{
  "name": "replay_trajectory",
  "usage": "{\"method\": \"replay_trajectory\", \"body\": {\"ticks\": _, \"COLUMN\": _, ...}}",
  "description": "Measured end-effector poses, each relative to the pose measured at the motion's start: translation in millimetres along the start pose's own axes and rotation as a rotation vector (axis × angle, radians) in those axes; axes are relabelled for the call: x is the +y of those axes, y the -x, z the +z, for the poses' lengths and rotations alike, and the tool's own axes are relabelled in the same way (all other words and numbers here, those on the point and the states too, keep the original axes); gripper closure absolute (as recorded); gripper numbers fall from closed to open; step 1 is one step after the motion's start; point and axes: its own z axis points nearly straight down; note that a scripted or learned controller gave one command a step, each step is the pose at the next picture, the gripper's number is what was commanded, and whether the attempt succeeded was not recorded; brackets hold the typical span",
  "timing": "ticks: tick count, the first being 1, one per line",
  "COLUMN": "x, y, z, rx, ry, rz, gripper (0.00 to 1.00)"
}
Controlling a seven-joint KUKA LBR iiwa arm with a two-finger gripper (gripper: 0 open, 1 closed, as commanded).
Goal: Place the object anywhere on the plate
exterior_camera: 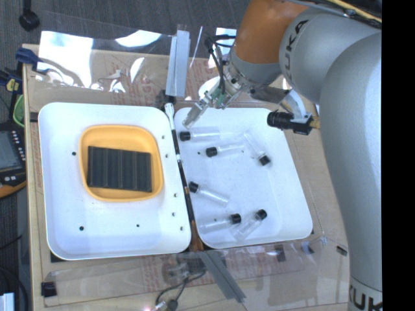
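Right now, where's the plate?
The yellow plate sits in the left bin, toward its upper middle, a dark ridged insert on it. The clear tubes lie in the right bin.

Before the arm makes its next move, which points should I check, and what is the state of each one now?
1. Plate ready: ok. The yellow plate sits in the left bin, with a dark ridged insert on it.
2. Objects available: ok. Several clear tubes with black caps lie scattered in the right bin.
3. Object held: not ok. Nothing shows between the fingers.
4. Gripper position: ok. The gripper hangs at the right bin's top left corner, near the tubes.
5. Gripper open enough to grasp: cannot tell.
6. Path to the plate: ok. Nothing tall stands between the bins.
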Motion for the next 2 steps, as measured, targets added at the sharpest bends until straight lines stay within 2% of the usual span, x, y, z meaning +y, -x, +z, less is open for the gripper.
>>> {"method": "replay_trajectory", "body": {"ticks": 1, "x": 0, "y": 0, "z": 0, "rx": 0.0, "ry": 0.0, "rz": 0.0, "gripper": 0.0}}
{"method": "replay_trajectory", "body": {"ticks": 2, "x": 28, "y": -78, "z": 11, "rx": 0.003, "ry": -0.005, "rz": -0.016, "gripper": 0.0}}
